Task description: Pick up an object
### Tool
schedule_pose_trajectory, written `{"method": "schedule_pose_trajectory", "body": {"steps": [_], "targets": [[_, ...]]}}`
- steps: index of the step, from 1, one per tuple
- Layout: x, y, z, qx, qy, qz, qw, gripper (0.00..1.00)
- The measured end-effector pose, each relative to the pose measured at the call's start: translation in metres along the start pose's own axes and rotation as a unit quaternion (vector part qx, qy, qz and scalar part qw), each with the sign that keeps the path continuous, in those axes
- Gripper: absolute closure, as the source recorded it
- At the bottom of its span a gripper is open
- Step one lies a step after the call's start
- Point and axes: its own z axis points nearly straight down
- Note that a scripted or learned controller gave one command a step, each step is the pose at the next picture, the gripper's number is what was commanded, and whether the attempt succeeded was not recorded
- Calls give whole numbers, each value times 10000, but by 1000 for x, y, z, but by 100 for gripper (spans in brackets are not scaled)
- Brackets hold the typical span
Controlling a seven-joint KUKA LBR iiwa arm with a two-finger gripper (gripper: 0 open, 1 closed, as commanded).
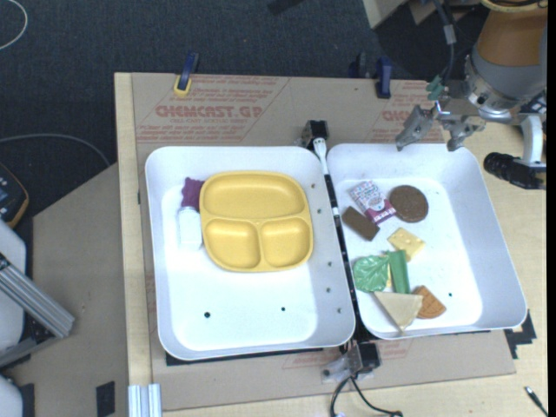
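My gripper (pixel 432 135) hangs open over the far edge of the right bin (pixel 491 233), its two fingers spread apart with nothing between them. Below it in that bin lie a brown round cookie (pixel 408 204), a pink-and-white wrapped packet (pixel 367 195), a dark brown bar (pixel 360 223), a yellow cheese cube (pixel 406 243), a green leafy piece (pixel 371 274), a green stick (pixel 399 272), a pale wedge (pixel 397 307) and an orange slice (pixel 429 303). All of them sit apart from the gripper, nearer the camera.
The left bin (pixel 252 320) holds a yellow divided tray (pixel 256 219), with a purple item (pixel 190 191) and a white item (pixel 188 228) at the tray's left side. A black divider clip (pixel 316 133) sits between the bins at the far edge.
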Motion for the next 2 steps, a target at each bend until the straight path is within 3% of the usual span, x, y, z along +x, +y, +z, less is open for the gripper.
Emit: {"method": "schedule_pose_trajectory", "body": {"steps": [2], "targets": [[-2, -9, 111, 28, 5, 3, 10000, 0]]}}
